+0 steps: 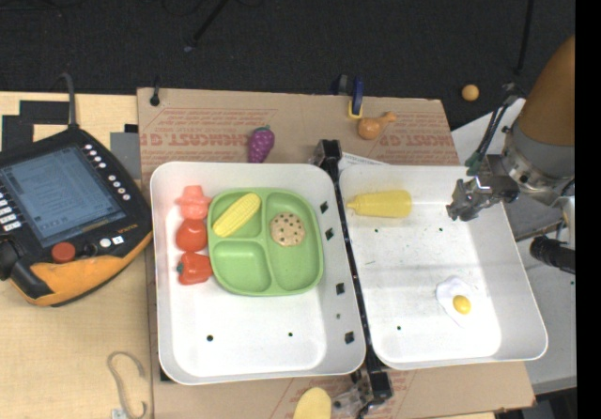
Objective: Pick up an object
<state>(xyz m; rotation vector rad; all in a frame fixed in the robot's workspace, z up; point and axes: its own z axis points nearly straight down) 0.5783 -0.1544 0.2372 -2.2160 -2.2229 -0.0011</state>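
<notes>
Two white bins sit on cardboard; from above, the gripper (467,200) hangs over the right bin (507,333), finger state impossible to tell, with a yellow bottle (379,205) and fried egg (456,297) well apart from it, so a straight descent would likely close on nothing

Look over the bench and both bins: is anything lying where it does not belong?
Yes. Several toy foods lie outside the bins on the cardboard: a purple grape bunch and a tan pear-like piece behind them, and a yellow piece at the front edge. A small orange ball sits farther back on the dark floor.
</notes>
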